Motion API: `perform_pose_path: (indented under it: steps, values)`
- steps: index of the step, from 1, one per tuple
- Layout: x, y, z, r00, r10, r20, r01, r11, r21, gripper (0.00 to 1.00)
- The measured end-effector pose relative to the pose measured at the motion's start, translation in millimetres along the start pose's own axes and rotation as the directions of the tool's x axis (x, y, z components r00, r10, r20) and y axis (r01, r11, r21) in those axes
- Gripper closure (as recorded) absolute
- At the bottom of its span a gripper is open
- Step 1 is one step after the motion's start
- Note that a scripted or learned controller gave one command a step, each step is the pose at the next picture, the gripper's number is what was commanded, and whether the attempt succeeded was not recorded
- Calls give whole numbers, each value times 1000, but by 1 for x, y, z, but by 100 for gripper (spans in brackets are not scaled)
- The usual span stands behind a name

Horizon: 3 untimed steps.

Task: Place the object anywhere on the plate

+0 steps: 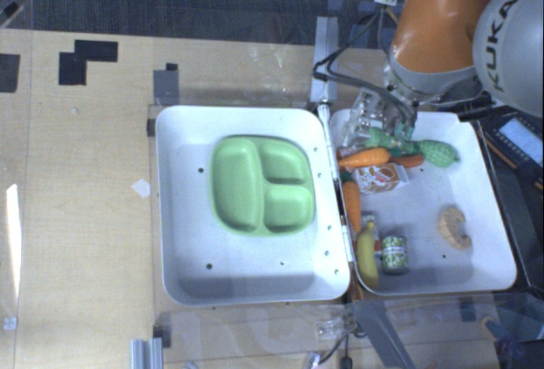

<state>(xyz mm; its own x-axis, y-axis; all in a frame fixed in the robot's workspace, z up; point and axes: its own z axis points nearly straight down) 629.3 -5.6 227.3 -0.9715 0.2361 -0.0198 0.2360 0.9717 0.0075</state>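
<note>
A light green divided plate point(261, 184) lies in the left white bin point(183, 257). My gripper point(376, 122) hangs low over the far left corner of the right bin point(489, 257), just above a pile of toy food. That pile holds an orange carrot point(364, 158) with green leafy tops point(433, 152) and a small printed packet point(377, 178). The wrist and clutter hide the fingertips, and I see nothing clearly held between them.
Along the right bin's left wall lie a second carrot point(351, 204) and a yellow banana point(366, 252). A small green-labelled can point(393, 253) stands beside the banana. A tan bagel-like piece point(455, 227) rests toward the right. The arm's orange band point(433, 14) looms above.
</note>
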Motion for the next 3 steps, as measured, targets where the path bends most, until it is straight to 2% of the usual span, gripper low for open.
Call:
perform_pose_path:
  steps: [1, 2, 3]
  values:
    - [81, 51, -60, 1000, 0, -12, 0, 1000, 3, 100]
    - [106, 66, -33, 999, -31, -12, 31, 1000, 3, 100]
    - [151, 69, -46, 1000, -18, -13, 18, 1000, 3, 100]
